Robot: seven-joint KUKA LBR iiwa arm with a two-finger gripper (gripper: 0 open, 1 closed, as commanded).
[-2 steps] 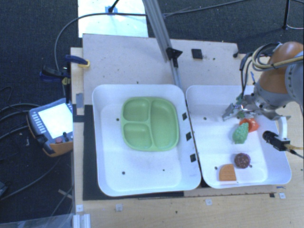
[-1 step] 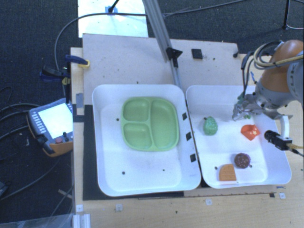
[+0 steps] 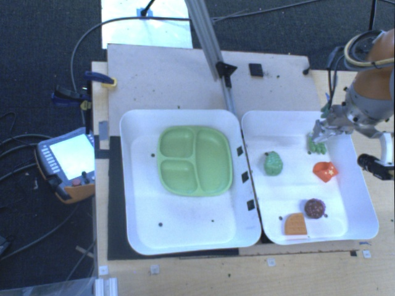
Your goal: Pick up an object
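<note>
Apparently early: gripper (image 3: 322,134) hovering over small green object (image 3: 317,146) in right bin (image 3: 361,227), claw state unclear; nothing lifted, grasping remaining.

You have two white bins (image 3: 185,239). Left bin: pale green divided plate (image 3: 195,160). Right bin, relative to that plate: mottled green lump (image 3: 273,163) nearest; light green piece (image 3: 317,145), red-orange piece (image 3: 324,171), dark maroon ball (image 3: 315,208), orange wedge (image 3: 295,224) beyond.
</note>
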